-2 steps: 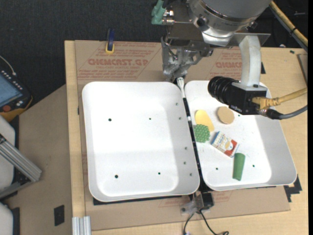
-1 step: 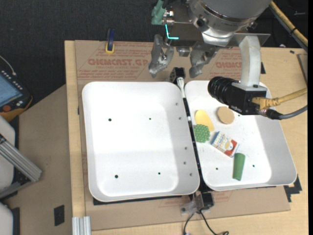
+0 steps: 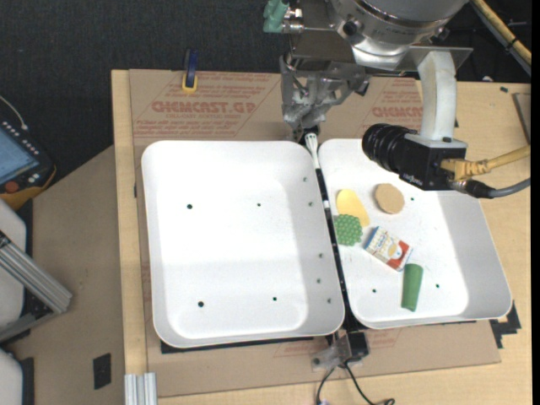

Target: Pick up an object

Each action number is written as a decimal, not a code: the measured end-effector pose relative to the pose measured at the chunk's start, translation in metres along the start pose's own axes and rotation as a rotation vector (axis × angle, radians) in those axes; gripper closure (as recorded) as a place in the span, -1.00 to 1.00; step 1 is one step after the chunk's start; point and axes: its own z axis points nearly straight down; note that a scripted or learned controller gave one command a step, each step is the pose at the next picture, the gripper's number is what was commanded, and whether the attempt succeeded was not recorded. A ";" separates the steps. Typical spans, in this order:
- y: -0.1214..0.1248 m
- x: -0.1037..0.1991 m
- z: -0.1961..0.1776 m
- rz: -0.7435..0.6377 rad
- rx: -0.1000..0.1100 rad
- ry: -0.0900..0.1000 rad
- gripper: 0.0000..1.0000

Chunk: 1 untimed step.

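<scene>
**Five small objects in the right bin, gripper raised at the bins' top edge**

Two shallow white plastic bins are seen side by side on a brown cardboard sheet (image 3: 219,99). In the left bin (image 3: 228,243) only four small dark holes are counted. In the right bin (image 3: 456,260) five objects are counted, one of each kind: a yellow rounded piece (image 3: 352,202), a green knobbly ball (image 3: 347,229) touching it just below, a tan round disc (image 3: 389,198) to the right, a small white carton with red and blue print (image 3: 387,249), and a green cylinder (image 3: 411,287) nearest the lower edge. The grey metal gripper (image 3: 309,129) is placed at upper centre, above the seam between the bins. Whether its fingers are parted or closed cannot be told. A black camera on a white bracket (image 3: 409,154) is mounted beside it.
</scene>
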 end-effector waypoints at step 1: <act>0.000 0.000 0.001 0.000 0.001 -0.001 -1.00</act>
